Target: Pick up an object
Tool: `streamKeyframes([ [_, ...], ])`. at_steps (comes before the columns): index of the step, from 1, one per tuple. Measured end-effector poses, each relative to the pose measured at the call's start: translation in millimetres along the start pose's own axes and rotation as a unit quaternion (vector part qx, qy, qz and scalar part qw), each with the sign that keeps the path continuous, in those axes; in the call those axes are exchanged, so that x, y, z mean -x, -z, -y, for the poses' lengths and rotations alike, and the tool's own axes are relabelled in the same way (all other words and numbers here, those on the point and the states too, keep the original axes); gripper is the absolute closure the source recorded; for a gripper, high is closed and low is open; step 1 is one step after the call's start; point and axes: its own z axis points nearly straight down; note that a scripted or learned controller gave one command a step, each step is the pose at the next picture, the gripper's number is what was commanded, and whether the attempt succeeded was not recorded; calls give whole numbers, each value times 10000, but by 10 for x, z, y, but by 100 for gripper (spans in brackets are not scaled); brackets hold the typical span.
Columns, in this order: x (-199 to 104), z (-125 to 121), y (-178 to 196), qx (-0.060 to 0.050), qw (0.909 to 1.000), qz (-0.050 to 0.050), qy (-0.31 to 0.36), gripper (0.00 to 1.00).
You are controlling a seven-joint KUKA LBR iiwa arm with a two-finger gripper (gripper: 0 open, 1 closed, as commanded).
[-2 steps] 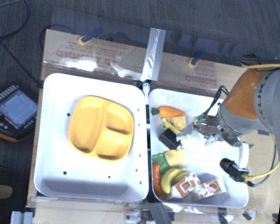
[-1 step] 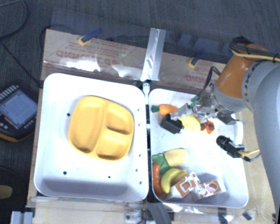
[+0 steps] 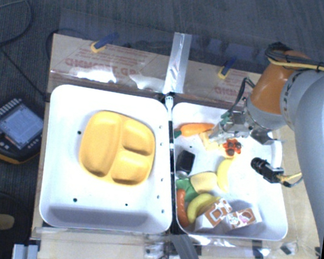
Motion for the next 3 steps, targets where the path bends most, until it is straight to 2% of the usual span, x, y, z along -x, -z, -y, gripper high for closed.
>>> streamKeyframes([
  [1,319,-147,-184,-64,9868,-40,1620,100],
  [2,305,-127,-220,-98,9867,-62,1623,0],
  [3,-166,-282,-216,-158,9963,-44,843,0],
])
